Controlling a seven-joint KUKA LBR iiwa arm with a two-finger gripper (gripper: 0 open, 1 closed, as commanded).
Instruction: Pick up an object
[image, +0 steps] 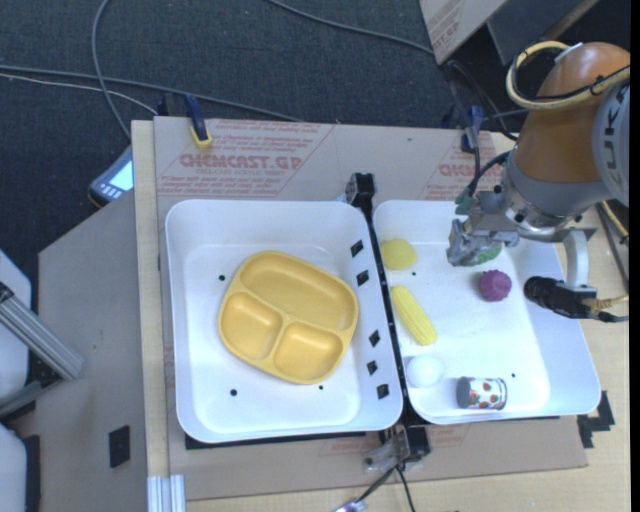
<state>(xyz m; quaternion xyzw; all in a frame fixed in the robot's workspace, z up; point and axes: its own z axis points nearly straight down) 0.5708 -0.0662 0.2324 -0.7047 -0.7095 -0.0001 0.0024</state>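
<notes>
Nothing is lifted yet: the gripper (473, 250) hangs low in the right bin (560, 370), its grip impossible to judge, just left of a purple ball (494, 286); corn cob (411, 314) lies nearer.

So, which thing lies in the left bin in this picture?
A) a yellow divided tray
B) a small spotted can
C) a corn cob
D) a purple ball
A: the yellow divided tray sits alone in the left bin, while the purple ball, corn cob and spotted can all lie in the right bin.
</notes>
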